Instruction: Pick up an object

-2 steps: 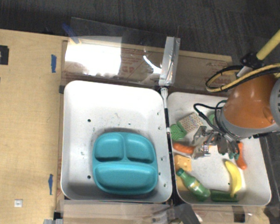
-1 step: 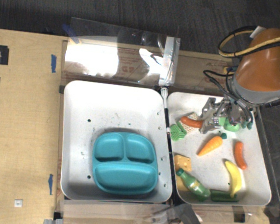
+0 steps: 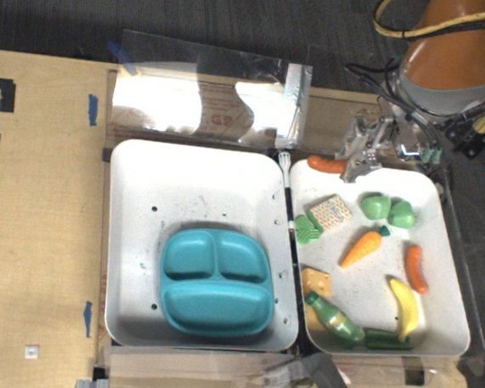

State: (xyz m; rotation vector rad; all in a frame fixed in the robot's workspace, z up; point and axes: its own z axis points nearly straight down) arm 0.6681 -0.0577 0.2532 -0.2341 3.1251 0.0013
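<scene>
The gripper (image 3: 363, 160) hangs over the far edge of the right bin (image 3: 450, 251), close to the little orange sausage (image 3: 325, 164), maybe to grab it, but I cannot tell how its grip is set, and the blue tray (image 3: 215, 281) sits in the left bin (image 3: 137, 221)

Right bin (image 3: 439, 276) crowded – centre open

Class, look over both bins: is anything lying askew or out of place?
Mostly a loose scatter. One oddity: the orange-red sausage lies at the far rim of the right bin, beside the pincer, apart from the other toys. The teal tray sits flat in the left bin.
</scene>
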